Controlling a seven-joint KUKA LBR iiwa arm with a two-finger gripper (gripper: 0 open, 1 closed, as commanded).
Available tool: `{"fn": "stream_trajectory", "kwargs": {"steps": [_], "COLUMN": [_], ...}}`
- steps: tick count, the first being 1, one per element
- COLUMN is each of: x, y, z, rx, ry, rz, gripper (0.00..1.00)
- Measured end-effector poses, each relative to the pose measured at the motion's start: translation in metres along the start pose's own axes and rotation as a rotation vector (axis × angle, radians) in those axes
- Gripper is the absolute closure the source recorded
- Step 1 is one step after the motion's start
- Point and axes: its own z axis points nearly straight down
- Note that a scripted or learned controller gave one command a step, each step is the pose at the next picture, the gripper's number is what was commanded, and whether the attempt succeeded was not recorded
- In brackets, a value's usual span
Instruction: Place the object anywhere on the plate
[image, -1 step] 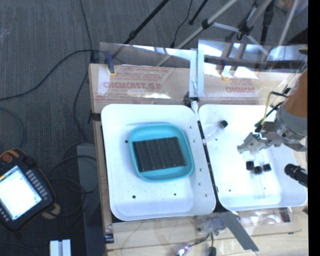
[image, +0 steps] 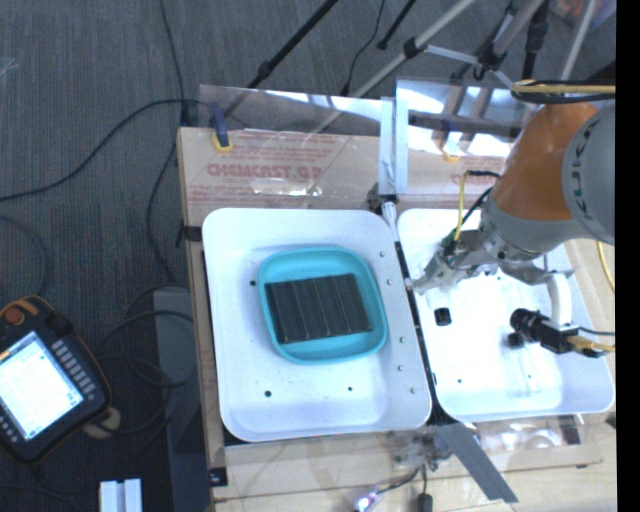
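Okay, your end effector (image: 432, 278) hangs at the right bin's (image: 500, 400) left wall; you can't tell its finger state. Small dark object (image: 441, 316) lies just below it (likely the target). Teal plate (image: 322, 305) waits mid left bin (image: 310, 410).

The turquoise plate (image: 322, 306) sits mid-frame in the left bin (image: 235, 390), its dark ribbed top bare and open from above, with white floor free all round it. To the right, the arm (image: 545, 190) hangs over the right bin (image: 520, 395), crowding its upper half; a small dark object (image: 441, 316) lies below it.
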Motion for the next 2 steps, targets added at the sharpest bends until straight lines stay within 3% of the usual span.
{"fn": "stream_trajectory", "kwargs": {"steps": [1,2], "x": [0.0849,0.0848], "y": [0.0244,0.0245], "z": [0.0072,0.0070], "rx": [0.000,0.000], "ry": [0.000,0.000], "rz": [-0.095,-0.094], "gripper": [1.00,0.00]}}
